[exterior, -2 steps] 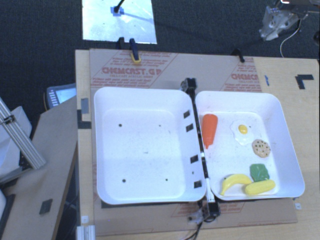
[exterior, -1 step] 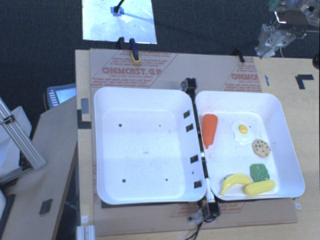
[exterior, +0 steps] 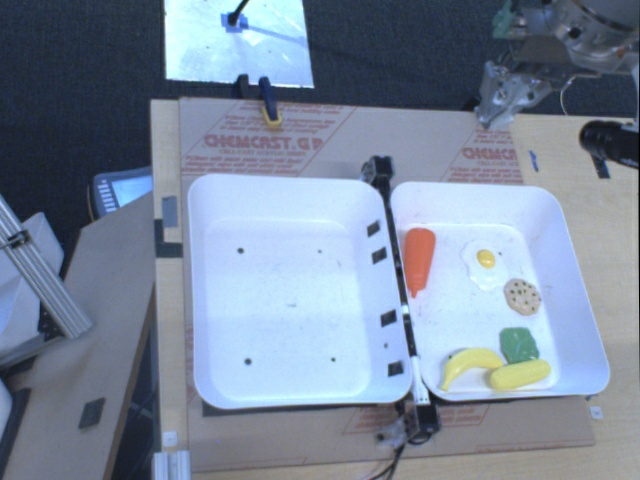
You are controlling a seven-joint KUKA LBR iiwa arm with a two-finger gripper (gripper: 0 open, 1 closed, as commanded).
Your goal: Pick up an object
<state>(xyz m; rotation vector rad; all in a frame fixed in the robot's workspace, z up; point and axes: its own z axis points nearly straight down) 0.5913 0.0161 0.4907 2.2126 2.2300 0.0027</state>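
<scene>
- The fingers (exterior: 497, 103) are seen at the far right, above the tabletop just beyond the right bin's far rim; whether they stand apart or together cannot be told from this slant, and nothing is seen between them.
- No single object is named by the task, so the carrot (exterior: 418, 259) is judged the likeliest pick: it lies in the right bin's far-left part, beside the wall shared with the left bin, with its thick end far and its tip near.
- The carrot is judged to be a light, stiff plastic toy with a smooth, somewhat slippery skin; a hold across the thick upper part is advised, since the tapered tip would likely be squeezed out of a grip.
- The wall close on its left is judged a hazard for the finger that descends on that side.
- To the right, a fried egg (exterior: 484, 264) lies flat, and is judged hard to grip because of its thinness.
- A round cookie (exterior: 521, 296) lies just near-right of the egg.
- Along the near wall a banana (exterior: 468, 364), a green piece (exterior: 518, 343) and a yellow oblong piece (exterior: 520, 374) are crowded together, apparently touching.
- The right bin (exterior: 560, 228) and the left bin (exterior: 290, 393) are set side by side on the tabletop (exterior: 330, 133).
</scene>
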